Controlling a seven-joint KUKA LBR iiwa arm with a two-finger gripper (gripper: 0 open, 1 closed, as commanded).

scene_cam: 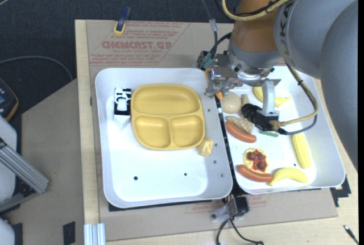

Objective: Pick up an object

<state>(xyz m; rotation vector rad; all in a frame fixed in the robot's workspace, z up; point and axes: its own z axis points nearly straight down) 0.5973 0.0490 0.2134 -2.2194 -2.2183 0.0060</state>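
Printed in red on the brown board [142, 39] behind the two bins you can read "CHEMCAST G.P", with smaller lines under it too blurred to read. A blue and yellow clamp [121, 21] grips the board's far edge. In the left bin [114, 181] you see a yellow divided tray [168, 115], a black and white block [121, 101] partly tucked behind it with markings too small to read, and a pale crumpled piece [206, 148] at the tray's near right corner. The arm's gripper [219, 80] hangs over the divide between the bins; whether it is parted or closed you cannot tell. The right bin [330, 164] holds toy food: a sausage [240, 130], a small pizza [256, 159], a banana [290, 175].
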